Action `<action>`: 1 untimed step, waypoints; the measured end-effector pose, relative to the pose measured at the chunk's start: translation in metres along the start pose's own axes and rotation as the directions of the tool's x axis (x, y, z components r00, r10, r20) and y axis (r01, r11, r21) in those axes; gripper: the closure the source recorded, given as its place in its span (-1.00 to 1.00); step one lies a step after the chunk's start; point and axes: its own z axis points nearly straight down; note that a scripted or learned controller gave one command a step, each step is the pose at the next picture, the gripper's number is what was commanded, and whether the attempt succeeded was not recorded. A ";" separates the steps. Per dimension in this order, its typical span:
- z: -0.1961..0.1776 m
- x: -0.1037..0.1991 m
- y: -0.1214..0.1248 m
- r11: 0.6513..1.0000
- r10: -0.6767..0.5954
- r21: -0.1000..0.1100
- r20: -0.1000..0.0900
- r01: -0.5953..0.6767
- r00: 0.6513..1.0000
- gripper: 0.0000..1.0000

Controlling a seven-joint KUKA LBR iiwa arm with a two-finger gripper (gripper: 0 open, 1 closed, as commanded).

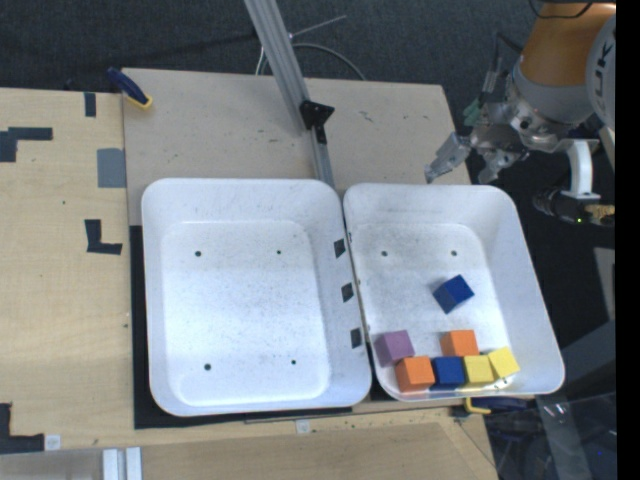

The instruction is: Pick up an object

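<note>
Two bins: a left bin (pixel 160 218) and a right bin (pixel 520 258), both shallow and white, are set side by side on the bench (pixel 220 118), their inner rims touching.
Blocks: seven small blocks are seen in the right bin.
Blue block (pixel 454 292): a dark blue cube, turned at an angle, lies alone near the middle of the right bin, apart from the rest.
Cluster: the other six are packed along the bin's near edge toward its near right corner.
Purple block (pixel 394 345): pale purple, at the cluster's left end.
Orange blocks: one (pixel 415 372) lies just beside the purple block against the near rim; another (pixel 460 343) sits behind the row.
Second blue block (pixel 449 370): lies between the front orange block and a yellow one.
Yellow blocks: one (pixel 479 369) touches the second blue block; another (pixel 503 362) is tilted toward the corner.
Gripper (pixel 462 161): it is held above the far edge of the right bin, well apart from every block.
Jaws: they are seen spread, with nothing between them.
Arm (pixel 560 48): grey with an orange band, it is seen at the far right.
</note>
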 end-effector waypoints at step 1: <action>0.037 -0.057 -0.009 1.000 0.006 0.004 0.002 -0.006 1.000 -1.00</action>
